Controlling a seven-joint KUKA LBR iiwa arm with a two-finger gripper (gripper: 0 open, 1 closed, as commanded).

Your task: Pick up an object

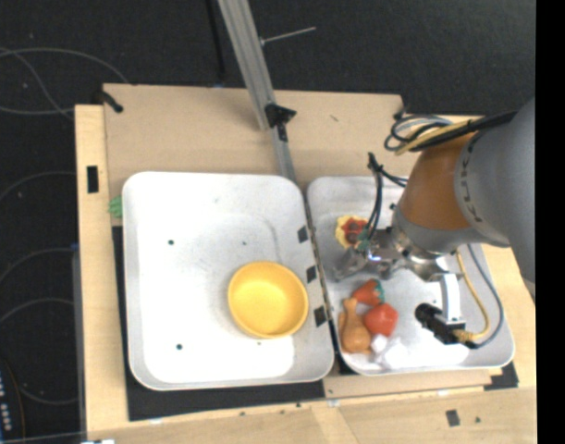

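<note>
Glossy red, round object [382, 319]

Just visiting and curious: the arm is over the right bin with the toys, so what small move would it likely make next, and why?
Probably a short drop straight down. The gripper hangs above the right bin, just over the red and orange toys, and nothing shows between its fingers, so it likely needs to get lower before closing.

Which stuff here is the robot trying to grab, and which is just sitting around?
For the job:
tool
red toy
orange toy
yellow and red toy

Just lying about:
yellow bowl
left bin
</note>
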